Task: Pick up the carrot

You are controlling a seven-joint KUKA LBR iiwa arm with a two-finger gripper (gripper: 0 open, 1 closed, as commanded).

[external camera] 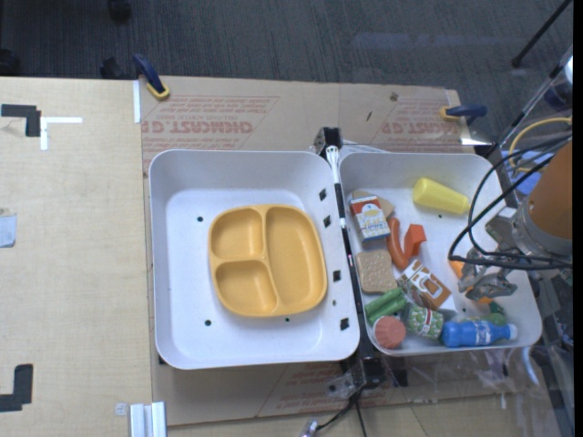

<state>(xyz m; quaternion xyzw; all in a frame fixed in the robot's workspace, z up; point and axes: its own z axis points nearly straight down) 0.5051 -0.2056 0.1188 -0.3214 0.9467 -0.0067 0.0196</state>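
Here, scene: gripper [483, 285] is hovering at the right bin's [496, 349] far edge.
Claw: grip state is proving unreadable.
Carrot [398, 244]: lying mid-bin, well apart.
Risk: neighbouring toys are crowding any grasp.

Item: carrot [397, 247], orange, slender
Pose: lying flat, running top to bottom
Location: right bin, left-centre, among other toy foods

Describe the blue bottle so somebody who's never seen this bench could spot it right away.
Look at the right bin, the one full of toy food beside the bin holding the yellow plate. Go to its near right corner: the blue bottle lies on its side along the near wall, white cap pointing right. It is the only blue item there, next to a green-and-white packet.
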